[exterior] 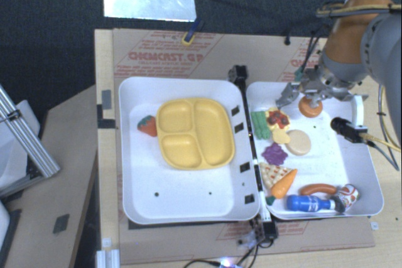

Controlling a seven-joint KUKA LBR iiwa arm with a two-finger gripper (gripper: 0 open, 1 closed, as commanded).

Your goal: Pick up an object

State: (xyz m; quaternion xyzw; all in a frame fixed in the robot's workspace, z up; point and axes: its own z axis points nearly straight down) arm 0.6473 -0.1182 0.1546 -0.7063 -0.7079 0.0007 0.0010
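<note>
the gripper (309, 97) hangs over the far part of the right bin (359, 163). its two fingers (286, 96) are spread apart and nothing is between them.

an orange round thing (311, 108) lies flat on the bin floor right under the gripper, a tiny bit to the near side. i cannot tell if the gripper touches it.

a red and yellow toy (277, 117) lies near the gripper, on the side of the left bin (138, 188). a green toy (260, 124) is just past that one, by the wall between the bins.

more toys lie on the near side of the gripper. first is a tan round cookie (299, 142) with a pale yellow bit (281, 135) touching it. then a purple toy (274, 154). after that a pizza slice (270, 171) with a carrot (284, 182) leaning on it. a sausage (318, 189) and a blue bottle (308, 203) are well away from the gripper, by the near wall. a small brown and white toy (347, 195) sits at the end of the bottle.

in the left bin, far from the gripper, a yellow plate (195, 134) with three parts lies flat. a strawberry (147, 125) lies just beside the plate, on the side away from the gripper.
</note>
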